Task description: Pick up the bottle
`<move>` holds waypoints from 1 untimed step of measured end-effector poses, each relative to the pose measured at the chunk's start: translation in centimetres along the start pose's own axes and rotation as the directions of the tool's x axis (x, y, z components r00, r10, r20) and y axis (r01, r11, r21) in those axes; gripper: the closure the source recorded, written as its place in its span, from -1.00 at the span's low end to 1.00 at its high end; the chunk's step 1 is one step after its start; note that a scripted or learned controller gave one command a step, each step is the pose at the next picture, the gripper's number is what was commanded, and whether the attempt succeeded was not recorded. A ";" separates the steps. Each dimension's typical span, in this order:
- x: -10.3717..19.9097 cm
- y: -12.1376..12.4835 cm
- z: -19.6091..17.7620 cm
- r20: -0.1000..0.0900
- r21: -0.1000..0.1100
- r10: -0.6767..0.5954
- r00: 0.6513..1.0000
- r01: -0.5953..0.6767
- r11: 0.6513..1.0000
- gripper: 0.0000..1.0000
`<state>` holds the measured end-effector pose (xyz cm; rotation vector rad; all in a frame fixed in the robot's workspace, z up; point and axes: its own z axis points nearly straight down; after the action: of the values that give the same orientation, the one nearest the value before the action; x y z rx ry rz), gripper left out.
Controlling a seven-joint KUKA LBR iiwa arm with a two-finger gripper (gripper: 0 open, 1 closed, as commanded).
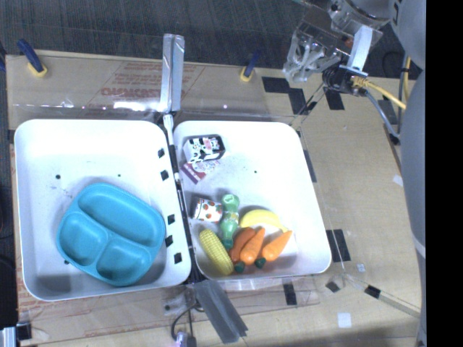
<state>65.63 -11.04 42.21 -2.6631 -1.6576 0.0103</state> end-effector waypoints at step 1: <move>-6.1 3.0 -2.0 -0.003 -0.007 0.115 0.993 -0.115 0.993 1.00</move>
<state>65.68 -17.83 44.23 -2.7585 -1.5038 0.0019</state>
